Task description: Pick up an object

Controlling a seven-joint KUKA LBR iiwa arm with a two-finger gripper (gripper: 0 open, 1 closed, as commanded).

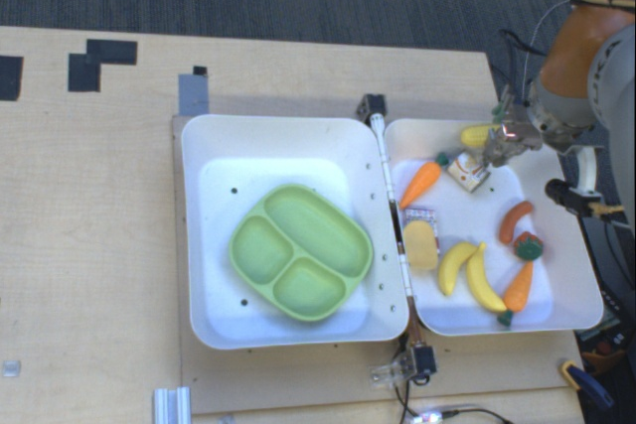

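On the pale wood worktop (89, 243), two white bins side by side. Left bin (214, 154): green divided plate (301, 253) at centre, three compartments, tilted slightly, nothing in them. Right bin (566, 298), going left to right: orange carrot (421, 183) at 10 o'clock, leaning toward the divider; yellow sponge-like block (421, 245) just below it at 8 o'clock, a small purple-marked wrapper (418, 215) between the two. Two bananas (471, 275) at 6 o'clock, touching, curved apart at the lower ends. Small tan and white block (468, 173) at 12 o'clock, just beside the jaws. Yellow piece (475, 136) at the bin's top rim, 12 o'clock. Gripper (496, 146) at 1 o'clock over the bin's upper edge, grey wrist and orange band behind at 2 o'clock; jaws blurred against the clutter, opening cannot be told, nothing clearly seen between them. Red sausage (515, 220) at 3 o'clock. Second carrot (519, 287) at 4 o'clock, a red and green piece (529, 248) touching its top.
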